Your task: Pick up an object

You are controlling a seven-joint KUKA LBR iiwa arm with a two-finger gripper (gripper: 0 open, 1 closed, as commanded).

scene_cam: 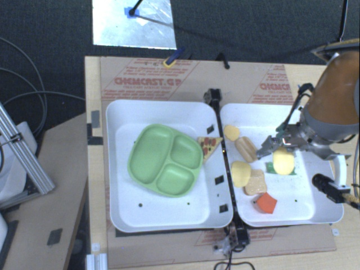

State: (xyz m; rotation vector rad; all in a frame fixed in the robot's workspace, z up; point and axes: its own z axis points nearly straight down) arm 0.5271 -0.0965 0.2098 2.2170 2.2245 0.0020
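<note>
Broadly, left to right:
Left bin [121,151]: held a green divided plate [165,160], with a toy pizza slice [209,145] touching the plate's right edge, near the divider between the bins.
Right bin [301,212]: held a small yellow round piece [231,132], a tan sausage-like roll [245,148], a pale yellow lump [241,173] against a tan bread-like block [256,183], an orange-red block [266,203], and a yellow-green ball [283,163] on a green scrap.
Gripper [275,146]: hung low over the right bin, between the roll and the ball; whether its fingers were apart or together could not be told.
Step in hand: probably lining up on the ball, the nearest piece; centre over it and close only once the fingers straddle it, since a round piece may roll.
Writing: the cardboard [149,75] under the bins read "CHEMCAST GP" in red, repeated partly at upper right.
</note>
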